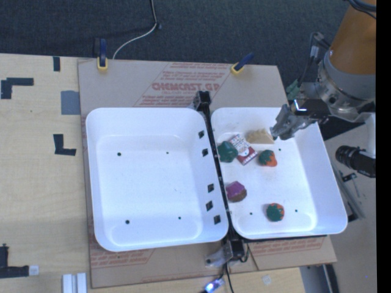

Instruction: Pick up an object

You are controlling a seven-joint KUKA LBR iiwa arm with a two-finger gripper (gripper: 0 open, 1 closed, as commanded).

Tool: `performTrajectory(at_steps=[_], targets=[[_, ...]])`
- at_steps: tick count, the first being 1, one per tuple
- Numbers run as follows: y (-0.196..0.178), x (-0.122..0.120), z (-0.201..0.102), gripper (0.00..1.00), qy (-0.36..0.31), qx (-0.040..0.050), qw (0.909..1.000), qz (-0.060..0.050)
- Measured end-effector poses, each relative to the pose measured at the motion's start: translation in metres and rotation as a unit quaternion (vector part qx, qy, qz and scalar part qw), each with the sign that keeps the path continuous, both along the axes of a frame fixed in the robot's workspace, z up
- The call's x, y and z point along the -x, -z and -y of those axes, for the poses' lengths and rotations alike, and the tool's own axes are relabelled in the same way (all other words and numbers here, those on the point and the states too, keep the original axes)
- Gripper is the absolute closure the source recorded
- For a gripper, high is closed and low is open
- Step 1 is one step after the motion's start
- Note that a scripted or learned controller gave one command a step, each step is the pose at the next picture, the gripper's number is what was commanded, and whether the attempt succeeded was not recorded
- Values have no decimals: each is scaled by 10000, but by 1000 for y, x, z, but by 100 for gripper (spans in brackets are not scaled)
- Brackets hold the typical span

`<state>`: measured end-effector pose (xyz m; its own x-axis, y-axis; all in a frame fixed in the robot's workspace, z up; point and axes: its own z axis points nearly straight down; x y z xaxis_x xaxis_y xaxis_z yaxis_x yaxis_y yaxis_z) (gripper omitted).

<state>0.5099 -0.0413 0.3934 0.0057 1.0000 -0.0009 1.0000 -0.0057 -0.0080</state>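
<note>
Near edge, camera view: black clamp hardware (227, 253) at the seam between the bins, on the cardboard sheet (183, 84) covering the bench (36, 182).
Left bin (101, 163): white, shallow, bare floor with a few dark dots.
Right bin (317, 182): white, shallow, carrying every candidate for the pick.
Front of right bin: green-and-orange ball (275, 212), alone, well apart from the rest.
Beside the divider: purple lump (236, 191), near the bin's left wall.
Middle cluster: dark green piece (226, 152) touching a red-and-white packet (244, 149); small red-and-green item (266, 158) just beside them to the right.
Far part of right bin: beige flat piece (259, 136), closest thing to the arm's tip.
End effector (285, 127): slanted down over the far right part of the bin, just right of the beige flat piece; nothing visible between its tips; parted or closed, cannot tell from this angle.
Arm (354, 47): grey wrist under an orange band, reaching in from the right.
Done so far: approach over the loaded bin, judged by the pose.
Left to do: descent, closing on one item, lift clear of the bin; every item lies on the bin floor, none raised.
Likely target: beige flat piece, as a guess from nearness alone.
</note>
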Motion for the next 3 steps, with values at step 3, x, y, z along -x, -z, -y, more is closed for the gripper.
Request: performTrajectory(at_steps=[3], targets=[[-145, 27, -126, 100, -45, -12, 10000, 67]])
